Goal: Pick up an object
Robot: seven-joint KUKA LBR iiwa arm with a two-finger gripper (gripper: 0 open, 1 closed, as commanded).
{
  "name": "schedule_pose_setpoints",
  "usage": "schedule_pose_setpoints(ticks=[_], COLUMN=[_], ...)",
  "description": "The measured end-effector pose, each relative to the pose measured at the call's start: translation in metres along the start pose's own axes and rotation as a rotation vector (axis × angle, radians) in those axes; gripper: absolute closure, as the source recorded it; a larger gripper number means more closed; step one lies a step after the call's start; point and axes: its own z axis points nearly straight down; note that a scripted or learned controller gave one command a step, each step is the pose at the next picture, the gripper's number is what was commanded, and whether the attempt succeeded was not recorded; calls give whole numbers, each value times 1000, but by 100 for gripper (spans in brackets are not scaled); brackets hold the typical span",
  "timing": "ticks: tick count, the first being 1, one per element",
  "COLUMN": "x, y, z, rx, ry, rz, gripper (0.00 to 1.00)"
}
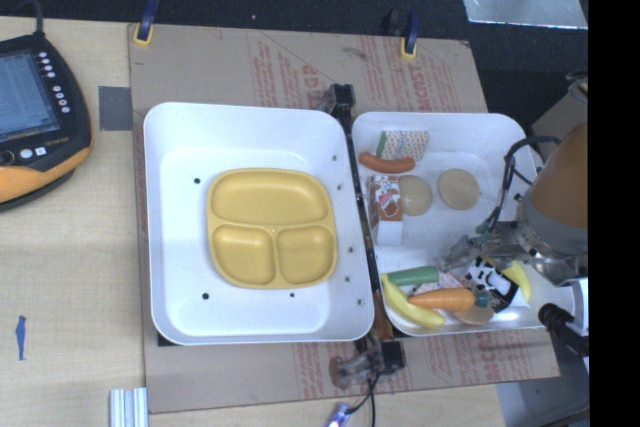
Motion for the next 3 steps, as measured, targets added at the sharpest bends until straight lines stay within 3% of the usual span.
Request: schedule_pose_setpoints(ticks=[1, 2, 3], x=[-1, -39, 35], y=[1, -2, -3], z=[-11, -5, 10], rx=[0, -6, -3], ry=[-2, -3, -1], rz=[-5, 2, -2], gripper=[100, 100, 100])
